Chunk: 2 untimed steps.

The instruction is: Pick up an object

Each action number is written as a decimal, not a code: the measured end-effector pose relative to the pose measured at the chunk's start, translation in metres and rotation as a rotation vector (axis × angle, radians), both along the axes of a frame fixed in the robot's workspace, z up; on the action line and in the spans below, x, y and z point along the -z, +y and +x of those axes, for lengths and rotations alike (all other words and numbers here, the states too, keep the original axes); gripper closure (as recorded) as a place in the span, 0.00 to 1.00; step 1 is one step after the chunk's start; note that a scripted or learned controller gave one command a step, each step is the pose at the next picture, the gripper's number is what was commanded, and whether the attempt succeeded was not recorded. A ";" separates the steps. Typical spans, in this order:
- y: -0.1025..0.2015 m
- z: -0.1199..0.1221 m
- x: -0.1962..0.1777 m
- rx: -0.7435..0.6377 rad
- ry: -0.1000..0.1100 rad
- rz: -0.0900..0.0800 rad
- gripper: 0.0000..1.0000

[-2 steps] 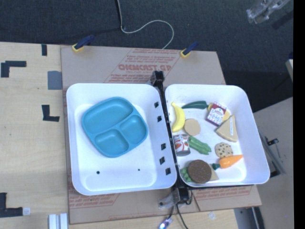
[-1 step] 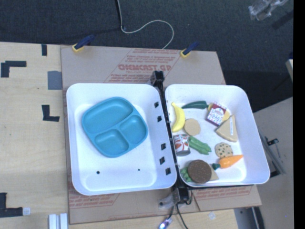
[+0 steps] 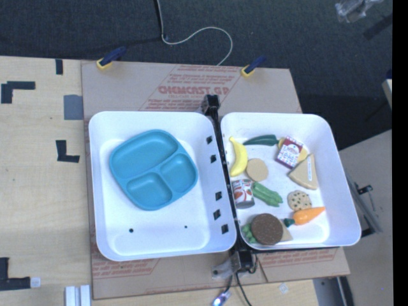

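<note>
The right bin (image 3: 338, 171) holds several toy foods. Among them are a yellow banana (image 3: 237, 157), a green pepper (image 3: 260, 140), a red and white carton (image 3: 289, 152) and a pale wedge (image 3: 306, 173). A tan disc (image 3: 257, 169), a small can (image 3: 243, 192), a green pod (image 3: 267, 194), a chip cookie (image 3: 298, 200), an orange carrot (image 3: 308, 215) and a dark brown burger (image 3: 266, 229) also lie there. A pale blurred shape that looks like my gripper (image 3: 363, 0) hangs at the top right corner, well away from both bins and with nothing visibly in it.
A blue divided plate (image 3: 153, 169) lies in the left bin (image 3: 108, 234). Both bins sit on a cardboard sheet (image 3: 191, 88) held by two clamps. A white cable (image 3: 191, 37) loops over the dark floor behind. The wooden bench (image 3: 38, 171) runs to the left.
</note>
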<state>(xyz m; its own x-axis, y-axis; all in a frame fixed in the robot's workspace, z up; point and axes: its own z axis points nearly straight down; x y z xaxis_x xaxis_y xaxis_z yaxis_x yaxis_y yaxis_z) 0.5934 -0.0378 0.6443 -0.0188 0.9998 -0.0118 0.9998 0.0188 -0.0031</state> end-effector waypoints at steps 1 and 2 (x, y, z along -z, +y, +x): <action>0.001 0.000 -0.010 -0.001 0.000 -0.001 1.00; 0.002 0.001 -0.020 -0.002 0.000 -0.001 1.00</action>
